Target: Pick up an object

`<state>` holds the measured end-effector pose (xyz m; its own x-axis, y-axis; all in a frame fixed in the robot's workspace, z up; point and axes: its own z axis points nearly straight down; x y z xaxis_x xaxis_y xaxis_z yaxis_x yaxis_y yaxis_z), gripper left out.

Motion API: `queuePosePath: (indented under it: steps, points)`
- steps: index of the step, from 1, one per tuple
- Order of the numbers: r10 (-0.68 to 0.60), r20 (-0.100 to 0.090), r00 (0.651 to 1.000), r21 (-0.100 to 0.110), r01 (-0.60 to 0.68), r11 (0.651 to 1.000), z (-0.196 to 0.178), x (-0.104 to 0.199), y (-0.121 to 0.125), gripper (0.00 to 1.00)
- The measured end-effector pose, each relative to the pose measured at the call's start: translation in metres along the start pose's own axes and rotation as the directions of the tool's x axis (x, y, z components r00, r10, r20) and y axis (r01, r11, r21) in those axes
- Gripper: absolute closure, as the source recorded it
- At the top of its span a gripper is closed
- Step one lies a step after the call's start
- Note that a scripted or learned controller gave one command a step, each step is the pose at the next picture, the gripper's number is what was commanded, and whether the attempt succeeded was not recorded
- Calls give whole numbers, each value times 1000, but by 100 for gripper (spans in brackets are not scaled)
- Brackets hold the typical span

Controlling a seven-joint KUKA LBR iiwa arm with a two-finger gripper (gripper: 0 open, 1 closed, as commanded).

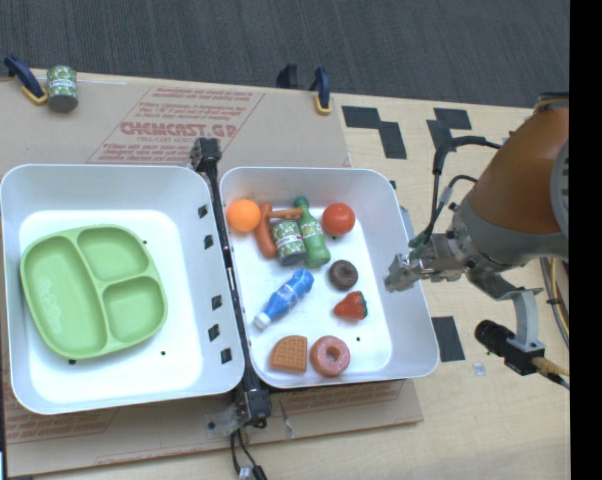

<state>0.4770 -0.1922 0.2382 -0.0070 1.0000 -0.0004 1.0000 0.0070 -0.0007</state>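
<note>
Right bin (406, 353), near end: waffle (289, 354) and pink donut (330, 355); mid: blue bottle (284, 298), strawberry (350, 307), chocolate donut (343, 274); far: cans, orange, tomato (338, 218). Gripper (399, 274) hovers over the bin's right rim, nothing between fingers; opening: cannot tell. Risk: descent here strikes the rim; crowded far items invite a double contact

We're looking down into a robotics lab: a pale wooden table (481, 418) marked with black patterned squares (373, 121), and a sheet of printed cardboard (181, 118) held to it by blue-and-yellow clamps (321, 90). Two white bins (11, 268) sit joined side by side on the cardboard, an industrial arm (516, 193) with cabling leans in over grey carpet (281, 18), and plastic toy food (311, 268) serves as test pieces.
</note>
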Motion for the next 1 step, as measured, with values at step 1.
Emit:
queuePosePath:
  steps: [1]
  points:
    - [3, 1, 1000, -2, -3, 1000, -14, -19, 0, 100]
